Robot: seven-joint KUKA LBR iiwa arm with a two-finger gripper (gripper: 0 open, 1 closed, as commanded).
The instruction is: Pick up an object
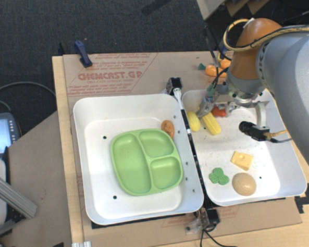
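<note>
**A:** Where is the gripper [212,105] placed?

**B:** It is hung from the grey arm [292,70], below the orange band [251,39], and is lowered over the far end of the right-hand bin [275,170]. Whether it is set wide or narrow cannot be told, and whether anything is gripped cannot be told either.

**A:** What is found closest to it?

**B:** A corn cob [212,124] is laid slantwise on the bin floor, just on the near side of the gripper. A second yellow piece [194,122] is set just beside the cob, off to the gripper's side toward the other bin and close against the dividing wall. A small red piece [220,111] is partly covered right under the gripper. Contact between them cannot be judged.

**A:** And farther off?

**B:** Three things are spread well apart from the gripper, toward the near end of the same bin. These are a yellow cheese wedge [242,160], a green leafy piece [218,177] and a tan round piece [244,184]. Beyond the gripper, outside the bin, an orange piece [213,70] is seen on the bench.

**A:** What is held in the other bin [93,150]?

**B:** A green divided plate [146,160] is laid there, across the wall from the gripper. A small brown-orange piece [168,127] is placed at the plate corner nearest the gripper.
</note>
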